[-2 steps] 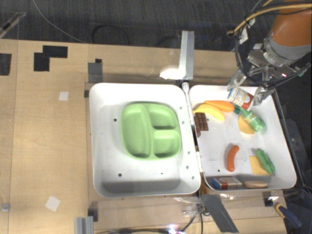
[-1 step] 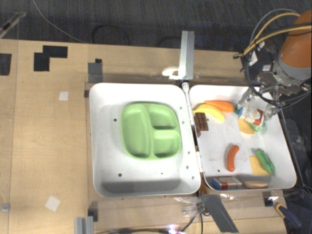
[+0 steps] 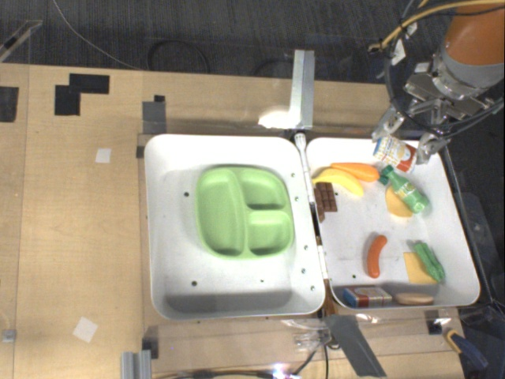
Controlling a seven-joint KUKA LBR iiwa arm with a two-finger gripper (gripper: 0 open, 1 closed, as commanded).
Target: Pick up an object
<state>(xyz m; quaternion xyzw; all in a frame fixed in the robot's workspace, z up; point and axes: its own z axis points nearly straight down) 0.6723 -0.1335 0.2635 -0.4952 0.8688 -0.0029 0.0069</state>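
The gripper (image 3: pixel 409 135) sits at the far right corner of the right bin (image 3: pixel 465 235), fingers spread wide, one tip out to the left and one to the right. Between those tips there's a small carton (image 3: pixel 392 152), white with red and blue print, its red end toward the near right, and it's tilted. It lies in the gap between the fingers, just below them, but whether the pads are actually touching its sides can't be made out, so no firm grip to report. Right beside the carton on the near side lies a green bottle (image 3: pixel 407 193), angled, its cap end almost against the carton's red end. Under the bottle's lower half a yellow round piece (image 3: pixel 394 204) pokes out. To the left of the gripper and a little nearer the camera, an orange carrot (image 3: pixel 357 169) rests across a yellow banana (image 3: pixel 341 181), and further left a dark chocolate bar (image 3: pixel 327 198) lies by the bin's inner wall. Well nearer the camera than the gripper there's a red sausage (image 3: pixel 375 256), then a yellow wedge (image 3: pixel 415 267) with a green pickle-like piece (image 3: pixel 430 260) lying on it, and along the near wall a small printed box (image 3: pixel 367 297) and a tan flat item (image 3: pixel 414 298). Far off to the gripper's left, the left bin (image 3: pixel 170 290) holds a green divided tray (image 3: pixel 242 211), sitting flat in the middle.
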